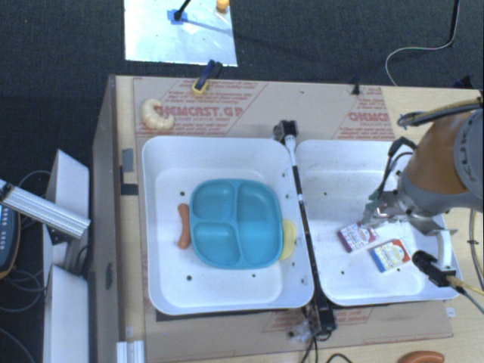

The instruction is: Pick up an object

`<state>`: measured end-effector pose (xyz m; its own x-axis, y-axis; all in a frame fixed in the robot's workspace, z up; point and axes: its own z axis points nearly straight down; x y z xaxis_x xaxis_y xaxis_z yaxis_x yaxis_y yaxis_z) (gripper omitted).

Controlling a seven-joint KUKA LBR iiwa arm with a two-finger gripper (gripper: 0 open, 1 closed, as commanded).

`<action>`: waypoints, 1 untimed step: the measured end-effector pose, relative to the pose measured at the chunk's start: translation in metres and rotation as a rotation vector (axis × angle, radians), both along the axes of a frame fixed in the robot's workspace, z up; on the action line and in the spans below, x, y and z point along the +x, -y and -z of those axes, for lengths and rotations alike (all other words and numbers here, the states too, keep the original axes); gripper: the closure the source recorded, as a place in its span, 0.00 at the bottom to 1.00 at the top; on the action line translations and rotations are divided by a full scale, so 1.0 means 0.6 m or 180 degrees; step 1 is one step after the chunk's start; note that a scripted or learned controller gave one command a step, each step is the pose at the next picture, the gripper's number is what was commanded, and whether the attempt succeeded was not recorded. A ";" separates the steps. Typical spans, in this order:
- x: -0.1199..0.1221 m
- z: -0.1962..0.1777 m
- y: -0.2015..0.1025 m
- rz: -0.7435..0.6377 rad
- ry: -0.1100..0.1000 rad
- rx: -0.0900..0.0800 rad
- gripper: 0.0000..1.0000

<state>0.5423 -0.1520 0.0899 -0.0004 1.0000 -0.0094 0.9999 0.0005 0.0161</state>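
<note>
Your gripper (376, 212) hangs low in the right bin (340, 161), at the maroon packet (355, 237)'s 1 o'clock corner; its state cannot be told. The packet lies flat: nothing is lifted yet.

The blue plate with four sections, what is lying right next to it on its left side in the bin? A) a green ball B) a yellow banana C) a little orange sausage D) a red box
C: a little orange sausage lies just left of the blue plate on the floor of the left bin.
</note>
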 end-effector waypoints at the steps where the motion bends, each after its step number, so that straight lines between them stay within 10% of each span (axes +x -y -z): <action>1: 0.002 -0.018 0.000 -0.0006 0.0010 -0.0001 1.00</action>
